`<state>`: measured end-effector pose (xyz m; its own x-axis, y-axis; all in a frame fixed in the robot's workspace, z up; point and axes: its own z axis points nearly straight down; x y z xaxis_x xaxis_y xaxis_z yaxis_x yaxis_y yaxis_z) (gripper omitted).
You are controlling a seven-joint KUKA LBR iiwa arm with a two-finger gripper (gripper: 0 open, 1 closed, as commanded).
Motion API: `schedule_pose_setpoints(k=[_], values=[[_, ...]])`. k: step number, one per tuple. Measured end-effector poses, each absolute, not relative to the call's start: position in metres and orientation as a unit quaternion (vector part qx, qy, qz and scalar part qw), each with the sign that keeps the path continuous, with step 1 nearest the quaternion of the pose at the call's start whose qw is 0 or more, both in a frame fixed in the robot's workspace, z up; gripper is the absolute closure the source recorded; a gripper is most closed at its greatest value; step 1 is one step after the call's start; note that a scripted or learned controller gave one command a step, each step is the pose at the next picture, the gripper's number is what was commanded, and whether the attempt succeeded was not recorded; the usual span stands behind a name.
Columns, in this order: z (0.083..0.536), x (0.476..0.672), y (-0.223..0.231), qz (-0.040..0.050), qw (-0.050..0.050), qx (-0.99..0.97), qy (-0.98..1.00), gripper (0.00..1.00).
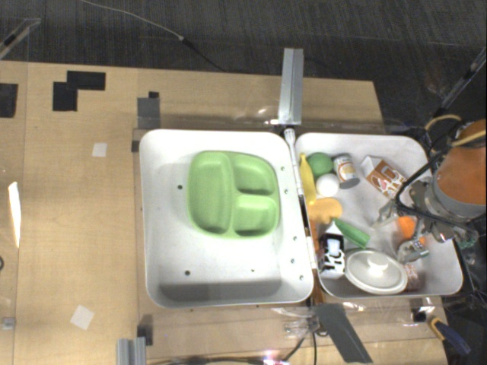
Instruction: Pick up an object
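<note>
- Cam view: looking down on bench (68, 226) w/ two white bins side by side.
- Seeing left bin (156, 226) carrying a green divided tray (232, 192), lying flat, roughly mid-bin.
- Finding all pickable objs crowding the right bin (365, 144).
- Along its left wall: noting a yellow banana-like piece (307, 175), w/ a green ball (319, 163) and a white ball (327, 185) just beside it.
- Next to the balls: spotting a small can (346, 170), tilted, and a brown-and-white packet (384, 178) toward the back-right.
- Mid-bin: seeing a yellow-orange lump (327, 207), w/ a green elongated item (351, 233) lying at a slant below it.
- Near front: noting a black-and-white obj (332, 254) touching a white bowl (375, 271), bowl sitting upright.
- Watching the arm (460, 179) reaching in from the right, orange band showing, hanging over the bin's right side.
- Placing the gripper (416, 242) low over the right part of the bin, near a small orange obj (407, 225) and just right of the bowl.
- Spread or pressed together: can't tell, w/ wrist and cables blocking the view.
- Not seeing any obj clearly held.
</note>
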<state>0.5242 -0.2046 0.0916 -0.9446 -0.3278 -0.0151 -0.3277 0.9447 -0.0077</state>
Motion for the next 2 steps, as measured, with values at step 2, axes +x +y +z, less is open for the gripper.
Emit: schedule_pose_setpoints(k=[2], values=[[0.214,0.576,-0.163,-0.0020,0.008,-0.107,0.994,1.00]])
